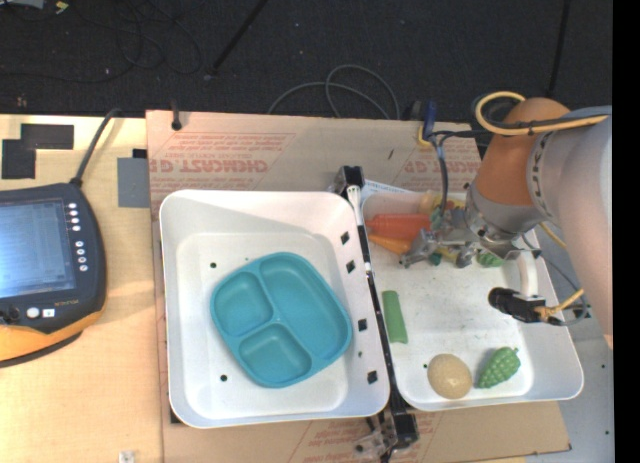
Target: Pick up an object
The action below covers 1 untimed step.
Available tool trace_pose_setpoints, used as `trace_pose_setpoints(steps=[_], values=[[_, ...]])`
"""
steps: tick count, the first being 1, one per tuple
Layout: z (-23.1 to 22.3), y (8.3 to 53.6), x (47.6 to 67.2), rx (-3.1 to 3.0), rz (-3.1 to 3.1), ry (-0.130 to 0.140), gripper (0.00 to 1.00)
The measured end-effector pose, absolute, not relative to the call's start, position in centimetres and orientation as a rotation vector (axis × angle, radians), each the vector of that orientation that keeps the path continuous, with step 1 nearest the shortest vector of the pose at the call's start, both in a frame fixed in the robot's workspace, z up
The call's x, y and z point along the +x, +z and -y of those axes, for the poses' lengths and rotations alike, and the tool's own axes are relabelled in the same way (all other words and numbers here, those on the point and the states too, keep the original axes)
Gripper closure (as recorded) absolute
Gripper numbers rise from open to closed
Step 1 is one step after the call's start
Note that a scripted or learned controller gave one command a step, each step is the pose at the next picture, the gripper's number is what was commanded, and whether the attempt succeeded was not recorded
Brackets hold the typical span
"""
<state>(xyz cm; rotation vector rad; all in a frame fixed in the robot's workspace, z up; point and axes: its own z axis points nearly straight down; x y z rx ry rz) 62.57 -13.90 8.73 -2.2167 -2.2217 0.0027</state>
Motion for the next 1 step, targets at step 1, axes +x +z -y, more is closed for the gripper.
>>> trace_pose_setpoints(steps=[1], values=[[16.91, 12.79, 64.22, -2.211, 2.215, 0.013, 0.0]])
